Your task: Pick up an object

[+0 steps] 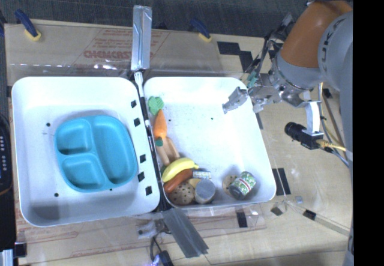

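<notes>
1. You're watching the end effector hovering at the right bin's upper edge; grip state: cannot tell.
2. The banana is lying well down-left of it, long axis slanting.

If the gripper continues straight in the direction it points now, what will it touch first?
Probably the bare white floor of the right bin; the grey two-finger gripper points left and down, short of the toy carrot. Depth is unclear.

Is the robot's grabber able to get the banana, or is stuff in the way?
Probably yes. The banana lies on top of the toy pile along the right bin's left side, with nothing covering it. The gripper hangs over the same bin's upper right, with bare bin floor between them.
</notes>
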Motion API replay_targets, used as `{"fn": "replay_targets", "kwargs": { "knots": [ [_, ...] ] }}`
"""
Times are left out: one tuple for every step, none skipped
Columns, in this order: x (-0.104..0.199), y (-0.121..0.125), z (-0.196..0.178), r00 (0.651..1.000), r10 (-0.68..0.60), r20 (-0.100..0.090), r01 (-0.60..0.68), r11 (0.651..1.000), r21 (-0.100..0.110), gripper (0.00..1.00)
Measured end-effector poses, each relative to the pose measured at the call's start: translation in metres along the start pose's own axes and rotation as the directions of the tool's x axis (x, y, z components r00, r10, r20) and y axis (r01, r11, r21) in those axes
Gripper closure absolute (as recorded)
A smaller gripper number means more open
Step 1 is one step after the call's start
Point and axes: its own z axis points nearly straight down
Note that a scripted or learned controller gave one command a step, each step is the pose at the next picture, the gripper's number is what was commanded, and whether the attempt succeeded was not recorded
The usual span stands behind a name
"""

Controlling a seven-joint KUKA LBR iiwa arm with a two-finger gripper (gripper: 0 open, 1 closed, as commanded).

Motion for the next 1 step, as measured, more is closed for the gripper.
{"fn": "replay_targets", "kwargs": {
  "knots": [
    [-0.0034,-0.0734,0.1364,0.997,0.079,-0.001,-0.079,0.997,-0.002,0.00]
  ]
}}
